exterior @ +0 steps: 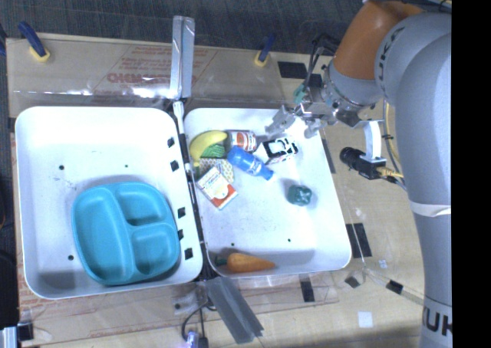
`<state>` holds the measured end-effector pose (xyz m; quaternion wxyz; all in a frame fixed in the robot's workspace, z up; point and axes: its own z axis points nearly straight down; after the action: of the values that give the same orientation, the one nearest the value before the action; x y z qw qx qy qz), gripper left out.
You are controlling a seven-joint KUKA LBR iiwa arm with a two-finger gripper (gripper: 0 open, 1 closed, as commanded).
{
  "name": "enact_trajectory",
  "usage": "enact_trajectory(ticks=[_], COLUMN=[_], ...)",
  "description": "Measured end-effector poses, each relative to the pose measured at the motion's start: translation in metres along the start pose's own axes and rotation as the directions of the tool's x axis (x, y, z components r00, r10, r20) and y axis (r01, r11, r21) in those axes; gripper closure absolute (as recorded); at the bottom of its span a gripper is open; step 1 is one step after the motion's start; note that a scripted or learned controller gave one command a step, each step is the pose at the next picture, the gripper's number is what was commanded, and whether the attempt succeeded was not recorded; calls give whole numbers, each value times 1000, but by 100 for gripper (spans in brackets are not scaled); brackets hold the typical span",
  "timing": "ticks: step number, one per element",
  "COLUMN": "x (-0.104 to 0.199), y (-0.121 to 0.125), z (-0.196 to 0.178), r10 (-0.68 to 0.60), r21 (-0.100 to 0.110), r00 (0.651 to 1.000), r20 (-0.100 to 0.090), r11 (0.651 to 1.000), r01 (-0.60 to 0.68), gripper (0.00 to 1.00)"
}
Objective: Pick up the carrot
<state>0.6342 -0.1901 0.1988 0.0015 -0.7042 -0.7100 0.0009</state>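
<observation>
Arm reaching in from right, gripper [295, 118] over right bin's [330, 208] far edge, grip state unclear, carrot [247, 264] well apart

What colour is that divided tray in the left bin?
Light blue: the tray shows plainly in the camera view.

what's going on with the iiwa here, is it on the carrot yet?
Not yet. The gripper is over the far right edge of the right bin, near the black-and-white item and the blue bottle. The carrot lies at the opposite, near edge of that bin, untouched. A banana, a small carton and a green ball also sit in that bin. The left bin holds a blue divided tray.
</observation>
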Motion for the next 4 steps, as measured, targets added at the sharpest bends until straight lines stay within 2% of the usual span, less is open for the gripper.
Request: enact_trajectory(ticks=[1, 2, 3, 4], x=[4, 21, 44, 87], y=[-33, -102, -42, 15], z=[-20, 62, 69, 58], r10=[-142, -187, -239, -293], r21=[0, 1, -2, -3], r00=[990, 982, 971, 956], r20=[0, 0, 1, 1], r11=[990, 982, 971, 956], r01=[142, 187, 239, 293], gripper=[0, 0, 0, 0])
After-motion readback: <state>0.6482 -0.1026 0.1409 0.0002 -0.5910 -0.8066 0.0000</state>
